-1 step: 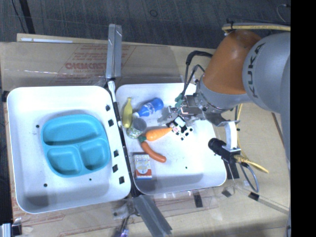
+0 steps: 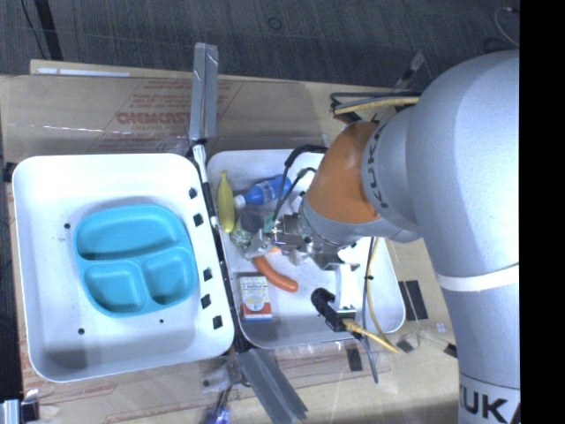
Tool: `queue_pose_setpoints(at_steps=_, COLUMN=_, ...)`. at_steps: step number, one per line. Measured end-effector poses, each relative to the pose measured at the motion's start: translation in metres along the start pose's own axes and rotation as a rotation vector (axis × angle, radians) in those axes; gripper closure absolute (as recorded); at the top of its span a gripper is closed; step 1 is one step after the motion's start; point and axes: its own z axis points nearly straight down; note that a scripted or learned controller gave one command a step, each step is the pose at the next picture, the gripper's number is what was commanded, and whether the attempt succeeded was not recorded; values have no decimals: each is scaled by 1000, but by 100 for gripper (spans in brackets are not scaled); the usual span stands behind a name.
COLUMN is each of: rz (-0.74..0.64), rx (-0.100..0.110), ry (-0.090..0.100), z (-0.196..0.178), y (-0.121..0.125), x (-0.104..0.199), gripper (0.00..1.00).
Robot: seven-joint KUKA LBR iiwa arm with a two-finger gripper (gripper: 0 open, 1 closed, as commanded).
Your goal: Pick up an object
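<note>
The gripper is lowered among crowded objs; finger state cannot be told. 2 items, carrot and banana, may be knocked or mis-grasped.

We look down at a slant from above the bench, both white bins in frame, the arm entering near from three o'clock.

A dark grey floor lies behind the bench. Brown cardboard covers the bench top.
</note>
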Motion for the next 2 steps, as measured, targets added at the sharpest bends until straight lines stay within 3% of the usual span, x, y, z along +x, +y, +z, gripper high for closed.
queue_pose_setpoints(at_steps=1, rz=-3, rx=2, ry=0, z=-9, y=0, x=-1, gripper=100)
queue_pose_setpoints(at_steps=2, rz=47, rx=-3, ry=0, z=-106, y=52, x=28, gripper=100)
